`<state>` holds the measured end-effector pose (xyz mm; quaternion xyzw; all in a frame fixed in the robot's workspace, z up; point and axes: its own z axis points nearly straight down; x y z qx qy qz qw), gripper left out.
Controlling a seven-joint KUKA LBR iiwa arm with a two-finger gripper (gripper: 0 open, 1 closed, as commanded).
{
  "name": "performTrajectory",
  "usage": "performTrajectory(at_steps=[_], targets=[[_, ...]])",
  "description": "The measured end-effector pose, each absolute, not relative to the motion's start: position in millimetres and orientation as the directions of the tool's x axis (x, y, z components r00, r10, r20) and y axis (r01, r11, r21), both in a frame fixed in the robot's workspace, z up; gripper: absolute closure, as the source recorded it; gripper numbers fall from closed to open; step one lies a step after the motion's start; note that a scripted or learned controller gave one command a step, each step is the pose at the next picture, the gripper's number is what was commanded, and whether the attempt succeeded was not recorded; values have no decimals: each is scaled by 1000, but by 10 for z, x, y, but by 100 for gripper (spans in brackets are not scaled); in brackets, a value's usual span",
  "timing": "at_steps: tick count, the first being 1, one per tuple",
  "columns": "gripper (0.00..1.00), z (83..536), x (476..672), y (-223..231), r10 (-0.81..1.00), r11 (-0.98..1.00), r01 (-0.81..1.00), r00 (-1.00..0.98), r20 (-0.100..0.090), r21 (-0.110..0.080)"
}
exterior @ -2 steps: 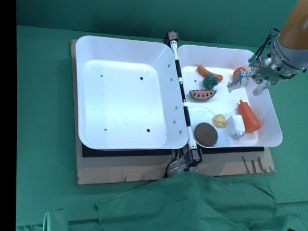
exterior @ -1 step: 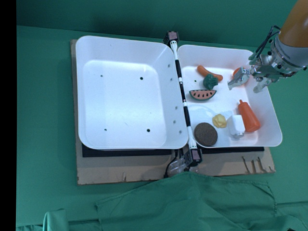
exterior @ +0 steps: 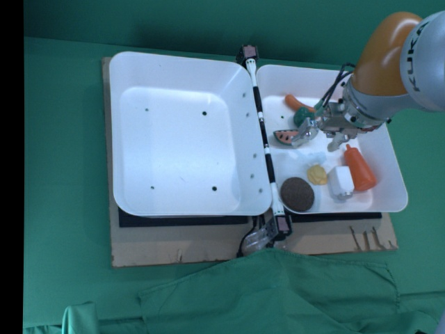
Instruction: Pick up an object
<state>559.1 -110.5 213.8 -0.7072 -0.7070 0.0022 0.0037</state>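
We see the arm (exterior: 400, 54) reaching into the right bin (exterior: 389, 186), gripper (exterior: 304, 132) low beside the watermelon slice (exterior: 285, 137), just touching it. Whether its claw is apart or together, we cannot tell. An orange carrot (exterior: 295, 103) lies just behind. Nearer us sit a brown cookie (exterior: 297, 193), a yellow piece (exterior: 317, 175), a white cup (exterior: 341, 183) and an orange bottle (exterior: 359, 168).

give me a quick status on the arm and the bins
End effector low in the right bin, at the watermelon slice; hold unconfirmed. Carrot right behind it. Orange bottle, white cup, yellow piece, brown disc lie loose nearby.
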Motion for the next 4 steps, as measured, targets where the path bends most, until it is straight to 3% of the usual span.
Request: performTrajectory(at_steps=[1, 2, 3, 4], targets=[[0, 2159, 4945, -1294, 1000, -8, 1000, 8, 0, -5], [100, 2271, 4986, -1290, 1000, -7, 1000, 7, -2, 4], [0, 2268, 4985, -1289, 1000, -8, 1000, 8, -2, 3], [0, 1827, 5853, -1322, 1000, -1, 1000, 1, -4, 11]])
